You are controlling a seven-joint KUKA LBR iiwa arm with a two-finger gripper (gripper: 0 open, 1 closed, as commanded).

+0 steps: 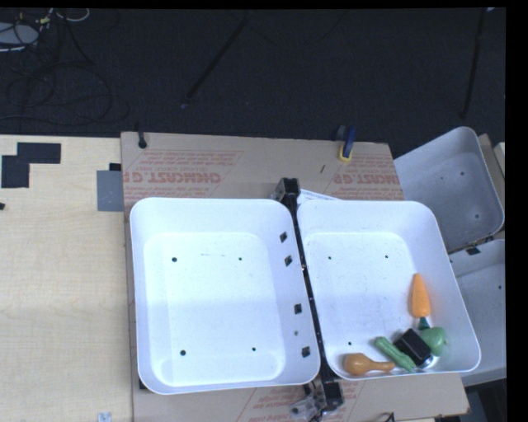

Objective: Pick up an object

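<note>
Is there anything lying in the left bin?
No, the left bin shows just its bare white floor, while the carrot and the other small things lie in the right bin.

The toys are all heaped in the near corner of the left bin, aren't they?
Not the left: the carrot, the green toys, the black block and the orange gourd lie in the right bin's near corner, as the camera view shows.

This looks like a robotics lab or test bench. Two shallow white bins (210,216) sit clamped side by side on a printed cardboard sheet (247,169) laid over a pale wooden bench (58,272). Behind the cardboard, loose cables (49,25) trail across dark carpet (272,74).
</note>
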